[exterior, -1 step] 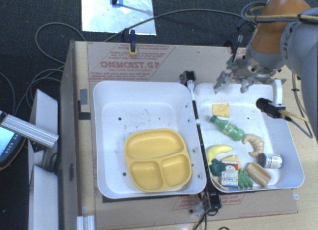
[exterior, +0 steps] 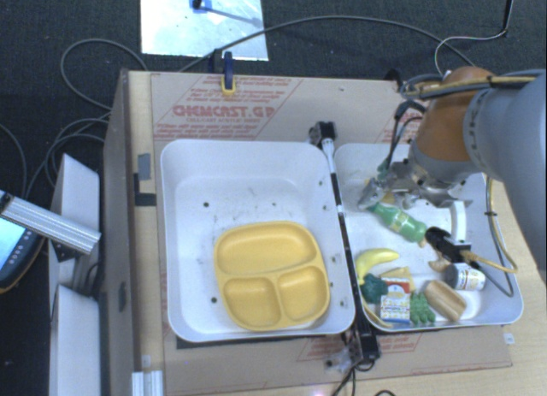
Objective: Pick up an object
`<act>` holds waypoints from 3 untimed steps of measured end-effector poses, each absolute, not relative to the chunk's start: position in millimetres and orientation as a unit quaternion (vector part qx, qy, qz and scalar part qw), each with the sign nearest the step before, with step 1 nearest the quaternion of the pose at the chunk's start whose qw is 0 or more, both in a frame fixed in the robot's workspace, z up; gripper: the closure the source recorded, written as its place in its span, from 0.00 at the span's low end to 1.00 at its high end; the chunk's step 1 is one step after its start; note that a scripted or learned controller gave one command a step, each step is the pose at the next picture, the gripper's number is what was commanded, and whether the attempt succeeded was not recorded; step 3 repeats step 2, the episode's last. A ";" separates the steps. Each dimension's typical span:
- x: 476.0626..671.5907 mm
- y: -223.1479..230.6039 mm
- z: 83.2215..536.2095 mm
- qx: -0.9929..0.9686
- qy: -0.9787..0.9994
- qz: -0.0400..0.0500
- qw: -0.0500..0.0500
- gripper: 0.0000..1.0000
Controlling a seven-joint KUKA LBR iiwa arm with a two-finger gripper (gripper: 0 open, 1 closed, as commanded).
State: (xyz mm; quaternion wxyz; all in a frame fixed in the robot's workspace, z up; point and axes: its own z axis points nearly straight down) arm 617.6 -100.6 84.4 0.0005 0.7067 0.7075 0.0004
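The arm reaches into the right bin (exterior: 504, 300) from the right, and its gripper (exterior: 391, 191) hangs low over the bin's upper left part, just above one end of a green bottle (exterior: 402, 221). Whether the fingers are apart or together cannot be told; the wrist hides them.

The bottle looks the likeliest thing to pick. It lies on its side, slanting from upper left to lower right, apart from the heap below it. It appears to be light moulded plastic: stiff enough to take a firm pinch, but smooth and round, so it may roll or squirt out of a glancing grip. The best hold is probably across the middle of its body, fingers at right angles to its length, not on the narrow end.

The rest crowds the bin's lower edge: a banana (exterior: 376, 259), a dark green broccoli piece (exterior: 373, 288), a small carton (exterior: 394, 299) with a coloured printed face, a bread roll (exterior: 445, 299) and a small white-and-dark bottle (exterior: 466, 278). All seem light toy food; packed so tightly, they leave little room for fingers.

The left bin (exterior: 197, 215) holds a yellow divided plate (exterior: 272, 273), flat and hard to grip.

Red print on the cardboard (exterior: 171, 103) under the bins reads roughly "CHEMCAST GP". The carton's writing is too small to read.
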 end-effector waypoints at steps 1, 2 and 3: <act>618.5 -100.6 95.4 0.706 0.708 0.001 0.002 1.00; 594.5 -10.1 209.0 0.705 0.709 0.003 0.002 1.00; 594.5 -10.1 209.0 0.705 0.709 0.003 0.002 1.00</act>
